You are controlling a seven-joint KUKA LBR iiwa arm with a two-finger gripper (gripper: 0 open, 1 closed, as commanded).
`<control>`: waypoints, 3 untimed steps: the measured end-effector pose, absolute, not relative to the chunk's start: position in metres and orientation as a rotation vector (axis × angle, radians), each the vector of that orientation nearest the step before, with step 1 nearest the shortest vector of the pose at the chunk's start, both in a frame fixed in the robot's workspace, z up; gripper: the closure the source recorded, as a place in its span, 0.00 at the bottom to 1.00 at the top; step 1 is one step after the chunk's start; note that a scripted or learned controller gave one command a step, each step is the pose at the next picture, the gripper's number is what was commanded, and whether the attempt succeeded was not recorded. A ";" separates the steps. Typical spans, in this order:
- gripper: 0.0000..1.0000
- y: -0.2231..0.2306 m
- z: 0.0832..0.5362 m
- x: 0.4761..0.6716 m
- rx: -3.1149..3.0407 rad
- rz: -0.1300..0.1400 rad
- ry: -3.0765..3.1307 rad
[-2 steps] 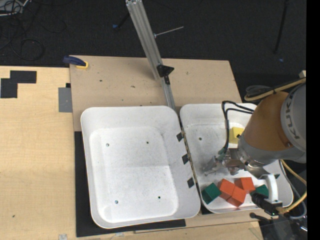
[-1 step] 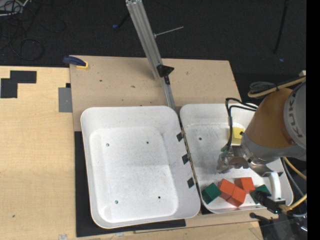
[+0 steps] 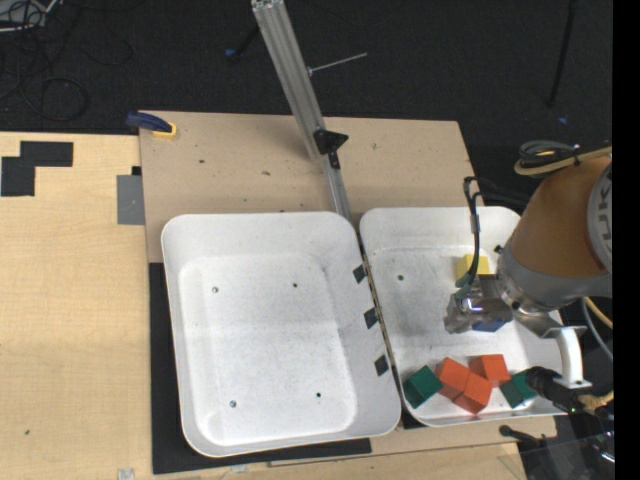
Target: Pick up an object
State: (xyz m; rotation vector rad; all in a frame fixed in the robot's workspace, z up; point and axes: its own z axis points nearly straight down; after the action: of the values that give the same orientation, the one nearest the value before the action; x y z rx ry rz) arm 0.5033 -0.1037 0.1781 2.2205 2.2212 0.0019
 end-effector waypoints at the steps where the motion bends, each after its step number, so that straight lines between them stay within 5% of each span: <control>1: 1.00 -0.105 0.231 0.504 2.219 0.003 2.220; 3: 1.00 0.003 0.215 0.522 2.219 -0.002 2.230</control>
State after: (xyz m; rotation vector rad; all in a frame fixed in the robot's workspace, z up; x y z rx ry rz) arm 0.5220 0.0027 0.2150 2.2188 2.2295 -0.0017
